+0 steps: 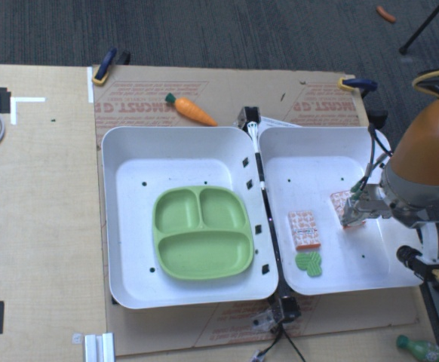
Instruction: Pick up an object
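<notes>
While we are lowering the two-finger gripper (353,216) over the small pink patterned packet (341,201) at right of frame, we cannot tell its state; next, a firm clamp.

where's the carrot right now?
The carrot lies outside both bins on the cardboard, just beyond the far rim of the left bin, which holds the green divided plate.

My arm (423,164) is grey with a rounded orange band above the wrist; thin dark cables trail past my metal fingers (353,216).
</notes>
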